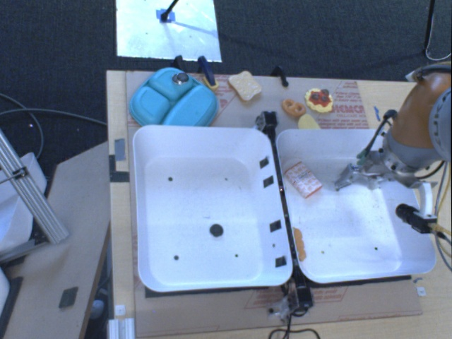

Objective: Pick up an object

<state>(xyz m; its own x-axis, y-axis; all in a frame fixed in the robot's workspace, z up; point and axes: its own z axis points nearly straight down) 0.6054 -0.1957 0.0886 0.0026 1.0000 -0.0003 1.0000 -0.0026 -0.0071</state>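
Bins, two of them, lie side by side on the bench: the left bin [152,210] and the right bin [395,260], their inner walls touching along a dark seam. The arm [424,122] reaches in over the right bin's far right corner, one arm with one gripper [353,177], whose thin grey fingers [345,181] point left and down toward the bin floor. Whether those fingers are spread or pressed together cannot be told; they look close to each other, with nothing seen between them. Just left of the fingertips, apart from them, lies one cracker [303,179], a pink-and-white checked square, flat on the right bin's floor near the seam. Further from the fingers, toward the near side and hard against the seam wall, sits one small orange piece [299,244]. Well to the left of the fingers, in the left bin, rests one dark round disc [216,229]. Beyond the bins, on the far side of the fingers, several things sit on the bench: one yellow piece [308,122] touching the right bin's far rim, one pretzel [292,106], one small tart [319,99] with red on top, one slice of toast [245,85], and, well off to the left, one blue divided tray [174,99].
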